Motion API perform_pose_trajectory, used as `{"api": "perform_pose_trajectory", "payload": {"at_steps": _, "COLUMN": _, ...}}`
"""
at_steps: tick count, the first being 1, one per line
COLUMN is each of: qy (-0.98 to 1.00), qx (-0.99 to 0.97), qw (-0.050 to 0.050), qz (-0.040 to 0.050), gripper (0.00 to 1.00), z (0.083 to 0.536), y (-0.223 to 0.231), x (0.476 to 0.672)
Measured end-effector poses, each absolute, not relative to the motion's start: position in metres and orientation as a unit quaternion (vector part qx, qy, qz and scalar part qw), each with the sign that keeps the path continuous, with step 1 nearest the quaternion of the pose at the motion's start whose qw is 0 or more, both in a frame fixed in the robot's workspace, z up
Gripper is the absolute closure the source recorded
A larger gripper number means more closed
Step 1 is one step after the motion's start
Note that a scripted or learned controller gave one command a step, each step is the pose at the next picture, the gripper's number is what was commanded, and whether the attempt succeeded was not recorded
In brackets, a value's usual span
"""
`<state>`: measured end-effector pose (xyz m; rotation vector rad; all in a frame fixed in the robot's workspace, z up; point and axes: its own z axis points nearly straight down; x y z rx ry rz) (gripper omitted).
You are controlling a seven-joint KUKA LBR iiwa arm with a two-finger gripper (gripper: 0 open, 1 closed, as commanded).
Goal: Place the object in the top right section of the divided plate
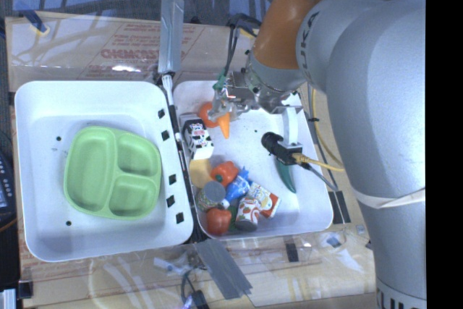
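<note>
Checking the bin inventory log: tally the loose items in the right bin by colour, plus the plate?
Orange: 2, the carrot and an orange piece
Red: 1
Blue: 1
Grey: 1
Yellow: 1
Dark green: 1
White printed: 2, a block and a carton
Green divided plate, left bin: 1
Total: 10; the pile overlaps, so the count is approximate.

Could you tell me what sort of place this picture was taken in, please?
Probably a robotics lab bench set up for pick-and-place trials. Two white bins sit side by side, one holding a green divided plate, the other a pile of toy food, and a grey arm reaches in over the pile.
</note>
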<state>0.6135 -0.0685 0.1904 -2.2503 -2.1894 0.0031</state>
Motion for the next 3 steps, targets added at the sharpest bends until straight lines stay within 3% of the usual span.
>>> {"api": "perform_pose_trajectory", "payload": {"at_steps": 1, "qy": -0.697, "qx": -0.717, "qw": 0.001, "qz": 0.0009, "gripper": 0.00, "z": 0.191, "y": -0.069, "x": 0.614}}
{"api": "perform_pose_trajectory", "payload": {"at_steps": 2, "qy": -0.699, "qx": -0.715, "qw": 0.001, "qz": 0.0012, "gripper": 1.00, "z": 0.200, "y": -0.068, "x": 0.614}}
{"api": "perform_pose_trajectory", "payload": {"at_steps": 3, "qy": -0.754, "qx": -0.656, "qw": 0.003, "qz": 0.0020, "gripper": 1.00, "z": 0.107, "y": -0.125, "x": 0.551}}
